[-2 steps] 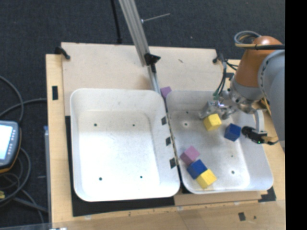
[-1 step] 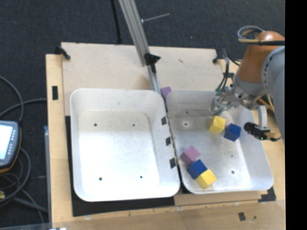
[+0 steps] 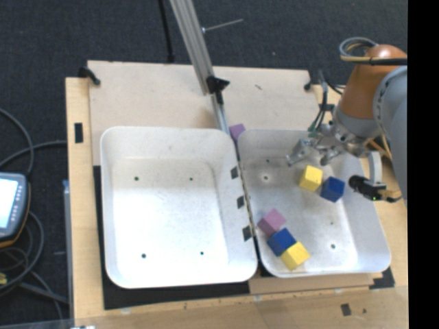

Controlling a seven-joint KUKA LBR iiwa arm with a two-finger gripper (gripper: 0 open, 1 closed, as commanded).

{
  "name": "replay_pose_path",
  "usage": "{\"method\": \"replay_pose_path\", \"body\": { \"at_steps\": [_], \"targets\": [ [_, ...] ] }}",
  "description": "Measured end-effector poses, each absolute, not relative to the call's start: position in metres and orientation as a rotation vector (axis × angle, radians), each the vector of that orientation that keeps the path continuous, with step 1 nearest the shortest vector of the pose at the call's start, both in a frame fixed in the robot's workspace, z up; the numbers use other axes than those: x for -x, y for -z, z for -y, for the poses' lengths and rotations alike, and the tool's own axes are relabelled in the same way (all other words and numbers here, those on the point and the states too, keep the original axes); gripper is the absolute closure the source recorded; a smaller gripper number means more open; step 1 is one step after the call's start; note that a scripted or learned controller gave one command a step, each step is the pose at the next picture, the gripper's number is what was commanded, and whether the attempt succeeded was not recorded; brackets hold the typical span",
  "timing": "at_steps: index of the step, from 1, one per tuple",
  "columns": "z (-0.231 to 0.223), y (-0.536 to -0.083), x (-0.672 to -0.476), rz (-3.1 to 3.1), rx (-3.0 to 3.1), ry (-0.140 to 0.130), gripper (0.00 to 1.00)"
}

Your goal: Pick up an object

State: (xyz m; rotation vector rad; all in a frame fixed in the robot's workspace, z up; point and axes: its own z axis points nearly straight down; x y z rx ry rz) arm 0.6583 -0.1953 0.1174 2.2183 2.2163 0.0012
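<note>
Blocks lie in the right bin [image 3: 357, 252], 5 of them in 2 groups. In the camera view, the gripper [image 3: 317, 153] hangs low over the far part of this bin, and its 2 fingers stand apart, with nothing between them. Just below the fingers lies a yellow block [image 3: 311, 177], close to the tips but not between them. A blue block [image 3: 333, 189] lies just beside it, on the side toward the arm. Farther from the fingers, toward the near edge, a pink block [image 3: 272, 220], a second blue block [image 3: 281, 240] and a second yellow block [image 3: 296, 255] touch each other in a row. A small purple block [image 3: 237, 131] sits outside, at the far corner between the bins. The left bin [image 3: 116, 184] is well apart from the fingers.
</note>
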Motion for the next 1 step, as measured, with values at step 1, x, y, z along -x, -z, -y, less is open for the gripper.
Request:
{"method": "replay_pose_path", "body": {
  "at_steps": [1],
  "targets": [
    [0.1846,-0.0966,-0.6345,-2.218,-2.223,0.003,0.0]
  ]
}}
